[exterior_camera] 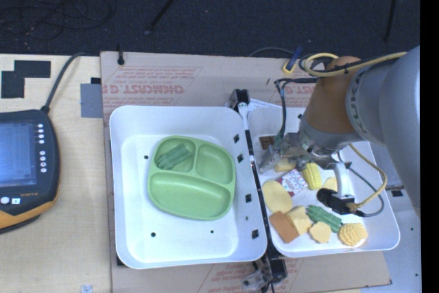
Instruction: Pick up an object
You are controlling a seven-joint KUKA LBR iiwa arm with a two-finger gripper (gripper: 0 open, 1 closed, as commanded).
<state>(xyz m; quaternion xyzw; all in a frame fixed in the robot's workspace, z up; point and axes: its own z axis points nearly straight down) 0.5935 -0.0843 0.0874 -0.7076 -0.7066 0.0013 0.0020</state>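
Note:
Several toy foods lie in the right bin [384,237]: a pale yellow round piece [276,195], an orange-brown block [283,226], a corn cob [312,175], a red-and-white packet [295,182], a green pod [324,217] and a yellow textured piece [352,235]. My gripper [276,151] is down in the upper left part of that bin, close to the dividing wall and just above the round piece and the packet. The wrist and cables hide what lies directly under it. No object can be seen held.
The left bin [130,216] holds a green divided plate [192,178] with a green item [173,156] in its upper left compartment. A tablet-like pendant [24,161] lies at the far left of the bench. The arm's grey body [391,99] covers the right bin's upper right.

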